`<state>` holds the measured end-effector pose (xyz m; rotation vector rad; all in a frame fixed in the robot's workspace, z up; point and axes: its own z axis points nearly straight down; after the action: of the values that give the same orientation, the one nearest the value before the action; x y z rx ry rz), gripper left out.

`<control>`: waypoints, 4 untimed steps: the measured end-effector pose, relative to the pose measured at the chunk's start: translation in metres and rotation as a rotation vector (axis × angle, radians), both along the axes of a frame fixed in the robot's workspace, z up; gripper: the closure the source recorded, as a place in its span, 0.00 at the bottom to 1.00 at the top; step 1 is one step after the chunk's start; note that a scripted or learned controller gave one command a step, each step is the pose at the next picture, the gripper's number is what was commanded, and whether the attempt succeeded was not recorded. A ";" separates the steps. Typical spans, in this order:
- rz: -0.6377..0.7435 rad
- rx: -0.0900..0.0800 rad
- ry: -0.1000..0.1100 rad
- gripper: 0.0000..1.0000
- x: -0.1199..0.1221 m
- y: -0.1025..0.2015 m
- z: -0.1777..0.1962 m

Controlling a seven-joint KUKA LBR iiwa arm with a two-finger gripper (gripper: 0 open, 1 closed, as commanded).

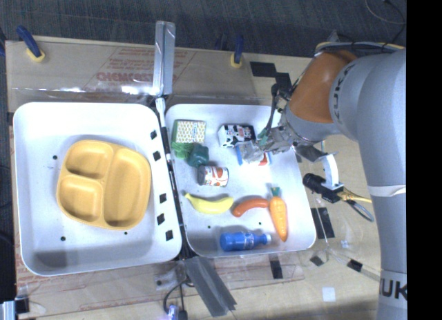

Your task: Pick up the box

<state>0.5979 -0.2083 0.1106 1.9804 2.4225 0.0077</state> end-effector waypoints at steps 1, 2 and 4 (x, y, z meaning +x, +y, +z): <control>-0.203 0.005 0.015 1.00 -0.013 -0.003 0.008; -0.028 0.006 0.017 1.00 -0.017 0.029 0.032; 0.218 0.005 0.018 1.00 -0.122 0.060 0.026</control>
<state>0.4756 -0.1485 0.1364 1.7146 2.6382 -0.0019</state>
